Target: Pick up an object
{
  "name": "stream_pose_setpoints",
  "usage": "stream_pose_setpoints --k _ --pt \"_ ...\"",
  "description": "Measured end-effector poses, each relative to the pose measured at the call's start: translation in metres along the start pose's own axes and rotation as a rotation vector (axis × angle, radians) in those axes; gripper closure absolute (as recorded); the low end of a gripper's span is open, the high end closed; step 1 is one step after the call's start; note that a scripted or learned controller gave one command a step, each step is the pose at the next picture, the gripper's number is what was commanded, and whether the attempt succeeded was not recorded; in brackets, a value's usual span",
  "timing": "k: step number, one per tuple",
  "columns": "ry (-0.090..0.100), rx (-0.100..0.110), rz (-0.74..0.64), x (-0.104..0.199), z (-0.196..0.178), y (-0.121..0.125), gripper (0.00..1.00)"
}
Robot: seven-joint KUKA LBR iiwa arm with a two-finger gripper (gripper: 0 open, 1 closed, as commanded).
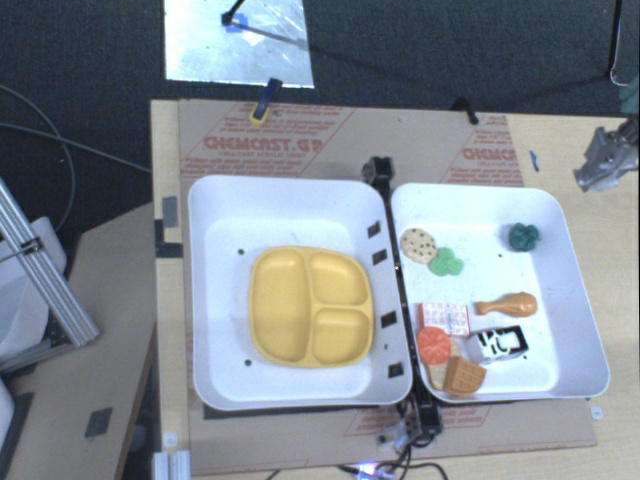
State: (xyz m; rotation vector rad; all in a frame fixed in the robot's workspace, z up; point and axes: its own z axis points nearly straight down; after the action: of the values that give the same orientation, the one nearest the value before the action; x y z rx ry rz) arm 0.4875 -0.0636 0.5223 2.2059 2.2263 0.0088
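The right bin (pixel 575 298) holds the candidates, the gripper (pixel 603 160) sits outside its upper-right corner, jaw state indeterminate, and the nearest, a dark green lump (pixel 523 235), lies just down-left of it, with no clear long axis.

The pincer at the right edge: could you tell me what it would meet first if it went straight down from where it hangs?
Probably bare bench just outside the right bin, not the toys; the pincer sits beyond the bin's far right corner, though depth is unclear.
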Motion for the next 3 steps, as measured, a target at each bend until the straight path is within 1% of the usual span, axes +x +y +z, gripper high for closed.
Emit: stream_pose_setpoints --k 1,2,3 --pt "0.003 0.022 0.012 -0.061 0.374 -0.008 1.0" --pt "0.004 0.011 0.003 -0.021 0.394 -0.005 1.0" --pt "0.003 0.005 0.011 -0.032 0.433 -0.003 1.0"
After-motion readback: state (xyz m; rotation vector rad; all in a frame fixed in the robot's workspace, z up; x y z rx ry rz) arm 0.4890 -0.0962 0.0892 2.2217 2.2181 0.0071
